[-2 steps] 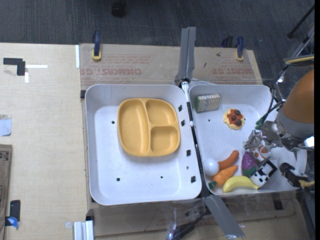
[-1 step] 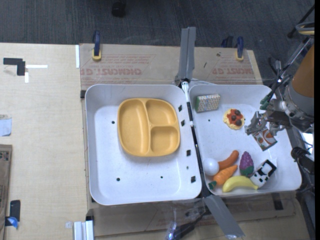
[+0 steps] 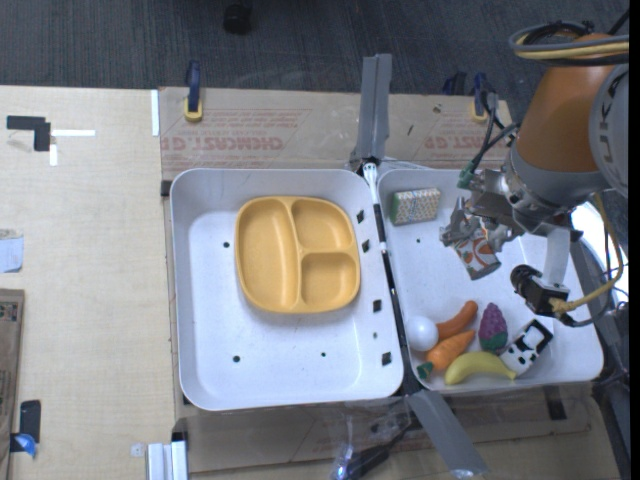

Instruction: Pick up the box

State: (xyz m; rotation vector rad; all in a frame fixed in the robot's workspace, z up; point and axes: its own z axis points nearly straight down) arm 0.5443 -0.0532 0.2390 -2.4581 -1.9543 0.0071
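Note:
A small white-and-orange box (image 3: 481,255) hangs tilted in the upper middle of the right bin (image 3: 575,376). My gripper (image 3: 470,236) reaches in from the right and is shut on the box's upper end, one dark finger on each side. The box's top is hidden by the fingers, and its lower end looks slightly raised off the bin floor.
A speckled green block (image 3: 415,205) lies at the right bin's back left. Along its front lie a white egg (image 3: 420,329), two carrots (image 3: 456,320), a banana (image 3: 478,368), purple grapes (image 3: 493,327) and a black-and-white toy (image 3: 527,346). A yellow divided plate (image 3: 297,253) sits in the left bin (image 3: 200,368).

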